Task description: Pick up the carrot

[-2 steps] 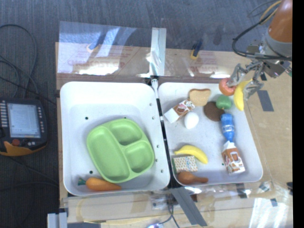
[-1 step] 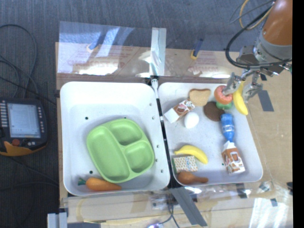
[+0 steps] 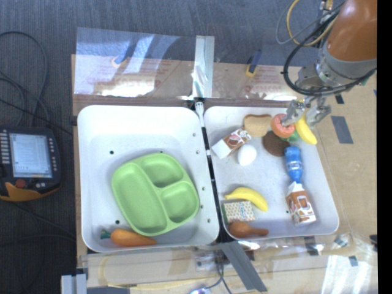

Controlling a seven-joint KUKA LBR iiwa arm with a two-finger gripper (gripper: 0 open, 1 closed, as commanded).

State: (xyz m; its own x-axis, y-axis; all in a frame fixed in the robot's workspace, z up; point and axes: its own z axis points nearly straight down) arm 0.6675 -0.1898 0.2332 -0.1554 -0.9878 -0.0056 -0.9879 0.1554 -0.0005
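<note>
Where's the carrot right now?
The carrot lies in the left bin, at its near edge, just below the green divided plate.

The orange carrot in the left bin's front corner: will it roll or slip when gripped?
The orange tapered carrot looks rigid and smooth, so it may slip. Its round body lying flat could roll if nudged, though the green divided plate and the white bin wall beside it probably limit that.

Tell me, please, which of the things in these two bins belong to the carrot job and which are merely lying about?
Belongs to the job:
- orange carrot at the left bin's near edge
- two-finger gripper, over the right bin's far corner

Lying about:
- green divided plastic plate
- two yellow bananas
- white egg
- blue bottle
- pink-iced doughnut
</note>
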